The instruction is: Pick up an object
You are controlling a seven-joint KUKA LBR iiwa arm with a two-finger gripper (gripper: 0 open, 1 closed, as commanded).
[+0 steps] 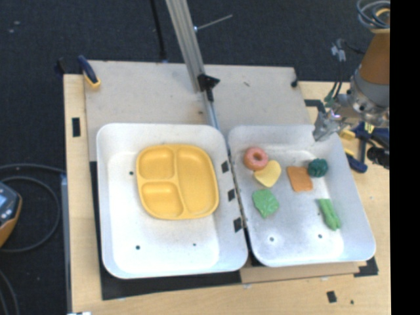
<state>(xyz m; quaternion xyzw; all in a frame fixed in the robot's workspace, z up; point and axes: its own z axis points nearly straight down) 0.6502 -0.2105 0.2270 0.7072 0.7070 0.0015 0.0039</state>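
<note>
Hovering at our right bin's [354, 241] far edge, hand [325, 128], grip state we cannot tell; doughnut [256, 157], yellow piece [268, 174], orange block [300, 179] inside.

A dark carpet [79, 18] is surrounding a pale wooden bench [157, 84]. Left of the bench, black cables [39, 176] are curling over the carpet under even light.

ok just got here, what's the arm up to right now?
The gripper sits at the upper right edge of the right bin, holding nothing visible. In that bin lie a pink donut, a yellow piece, an orange piece, a dark green ball and two green pieces. The left bin holds a yellow divided plate.
</note>
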